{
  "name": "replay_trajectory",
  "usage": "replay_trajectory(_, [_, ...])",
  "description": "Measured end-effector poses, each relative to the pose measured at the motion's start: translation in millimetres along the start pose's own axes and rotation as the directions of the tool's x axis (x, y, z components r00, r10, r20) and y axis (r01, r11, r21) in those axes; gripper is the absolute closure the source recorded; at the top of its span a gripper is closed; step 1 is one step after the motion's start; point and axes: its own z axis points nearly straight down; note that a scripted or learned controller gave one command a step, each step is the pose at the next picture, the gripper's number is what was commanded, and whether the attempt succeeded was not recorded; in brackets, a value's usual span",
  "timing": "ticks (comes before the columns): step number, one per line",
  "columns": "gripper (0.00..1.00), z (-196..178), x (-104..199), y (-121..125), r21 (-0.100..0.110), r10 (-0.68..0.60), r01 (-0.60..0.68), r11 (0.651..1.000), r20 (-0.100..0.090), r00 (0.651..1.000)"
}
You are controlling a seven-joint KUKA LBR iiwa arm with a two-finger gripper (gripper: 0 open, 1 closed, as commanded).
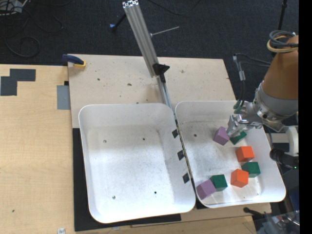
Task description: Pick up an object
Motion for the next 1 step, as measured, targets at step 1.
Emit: replay_trajectory(1, [1.00,-3.1,53.7,-3.4,0.002,-0.002,0.002,1.000,-0.003,1.000])
